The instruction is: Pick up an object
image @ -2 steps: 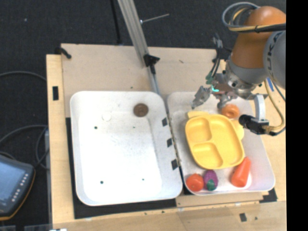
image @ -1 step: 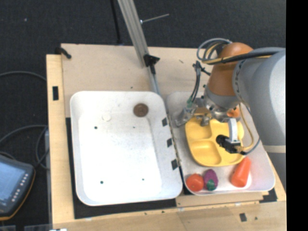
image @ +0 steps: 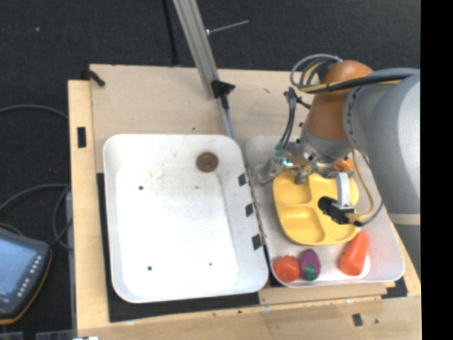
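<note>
My gripper (image: 303,170) hangs low in the right bin (image: 386,264), over the far end of a yellow divided plate (image: 308,214). The grey arm and its orange band cover the bin's far right part. Along the bin's near edge lie a red tomato-like ball (image: 287,268), a small purple piece (image: 309,263) and an orange carrot-shaped piece (image: 355,252). A brown round disc (image: 207,162) sits alone near the far edge of the left bin (image: 177,218).
A slanted metal post (image: 202,44) rises from the bench behind the two bins. Cables loop off the wrist and down over the plate's right side (image: 340,207). A bit of orange (image: 345,163) peeks out beside the arm.
</note>
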{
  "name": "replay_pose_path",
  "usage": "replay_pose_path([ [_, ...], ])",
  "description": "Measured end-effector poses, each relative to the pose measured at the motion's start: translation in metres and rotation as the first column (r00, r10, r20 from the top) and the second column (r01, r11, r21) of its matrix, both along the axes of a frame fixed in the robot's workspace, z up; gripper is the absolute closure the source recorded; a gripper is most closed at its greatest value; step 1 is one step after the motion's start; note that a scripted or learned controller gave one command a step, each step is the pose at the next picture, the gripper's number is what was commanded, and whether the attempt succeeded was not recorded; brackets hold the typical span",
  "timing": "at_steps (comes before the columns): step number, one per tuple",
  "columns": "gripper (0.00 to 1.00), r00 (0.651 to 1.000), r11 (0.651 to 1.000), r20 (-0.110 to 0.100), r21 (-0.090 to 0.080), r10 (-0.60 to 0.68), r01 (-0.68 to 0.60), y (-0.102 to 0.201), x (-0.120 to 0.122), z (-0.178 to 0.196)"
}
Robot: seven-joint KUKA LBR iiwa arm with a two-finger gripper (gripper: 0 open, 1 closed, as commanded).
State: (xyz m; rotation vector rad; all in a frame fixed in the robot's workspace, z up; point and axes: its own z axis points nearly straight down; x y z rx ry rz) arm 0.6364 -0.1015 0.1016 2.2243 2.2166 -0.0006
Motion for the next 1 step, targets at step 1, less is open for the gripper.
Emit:
replay_pose_path([
  [1,0.0,1.0,1.0,0.0,0.001,-0.001,0.001,0.0004,0.0001,0.0],
])
